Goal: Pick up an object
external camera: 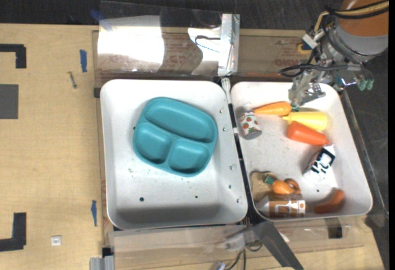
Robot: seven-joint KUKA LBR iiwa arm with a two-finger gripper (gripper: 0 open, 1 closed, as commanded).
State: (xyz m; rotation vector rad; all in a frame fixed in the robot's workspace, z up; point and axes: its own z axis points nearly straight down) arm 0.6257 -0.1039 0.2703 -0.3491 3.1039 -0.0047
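Your gripper (307, 91) hangs over the far edge of the right bin (361, 157), and you cannot tell how it is set, since wires and metal blur together there. Just beside its tip, toward the bin's middle, lies a slim orange carrot (272, 109) with a tapered end. Just below the tip sit a yellow piece (310, 119) and a fatter orange one (305, 133), touching each other. The arm's upper part is cut off by the picture's edge.

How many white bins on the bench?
2. Left bin holds the teal divided plate; right bin, touching it, holds the toy food.
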